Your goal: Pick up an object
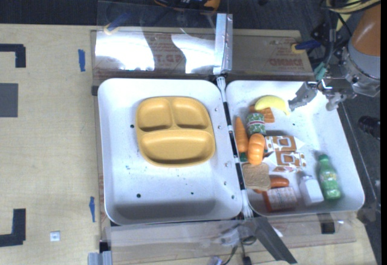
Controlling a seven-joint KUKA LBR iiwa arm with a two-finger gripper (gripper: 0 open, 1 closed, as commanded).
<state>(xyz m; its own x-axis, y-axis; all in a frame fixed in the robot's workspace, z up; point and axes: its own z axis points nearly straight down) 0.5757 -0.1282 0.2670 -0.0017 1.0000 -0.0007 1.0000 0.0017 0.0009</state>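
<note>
Yellow divided tray (175, 130), left bin (115, 197). Right bin (347, 155): carrot (240, 134), banana (270, 102), green bottle (328, 178), all loose. Gripper (315, 96) above far corner, fingers spread, holding nothing. Step: approach. Next: descend over one item, close.

My arm reaches in from the right, and my gripper (315, 95) hangs with its two fingers spread apart.

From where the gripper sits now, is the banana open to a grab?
Probably yes. The gripper hangs just right of the banana, whose top and right side lie bare; only the small can crowds its lower left.
</note>
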